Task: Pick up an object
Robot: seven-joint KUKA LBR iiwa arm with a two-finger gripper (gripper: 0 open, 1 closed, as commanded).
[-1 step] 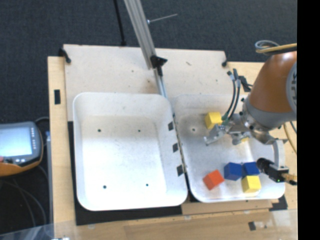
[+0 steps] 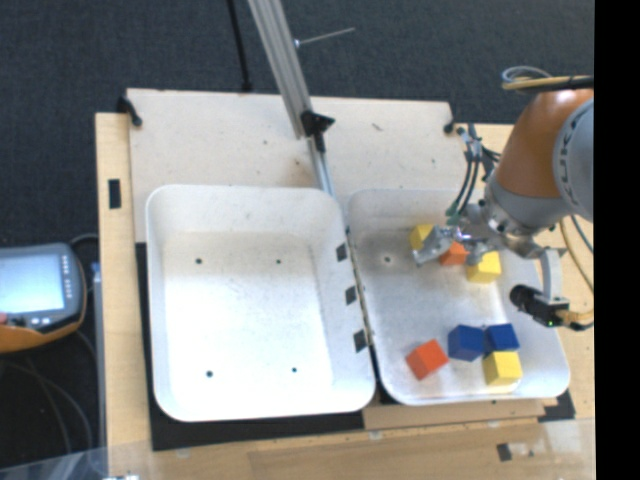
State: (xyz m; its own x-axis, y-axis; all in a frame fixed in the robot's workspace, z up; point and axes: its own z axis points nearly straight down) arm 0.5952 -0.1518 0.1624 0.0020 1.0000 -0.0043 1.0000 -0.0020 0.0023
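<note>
The metal two-finger pincer (image 2: 437, 250) hangs low in the right-hand shallow white plastic bin (image 2: 400, 368); whether it is spread or pinching cannot be told. Touching it lie a small orange cube (image 2: 455, 255), a yellow cube (image 2: 421, 236) and another yellow cube (image 2: 486, 266). Near that bin's front wall sit an orange block (image 2: 427, 358), two blue blocks (image 2: 466, 342) and a yellow block (image 2: 502, 368).

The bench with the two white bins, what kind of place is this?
Probably a robotics lab test cell: a grey-and-orange arm over a bin of coloured blocks, and a handheld control pendant nearby.
</note>
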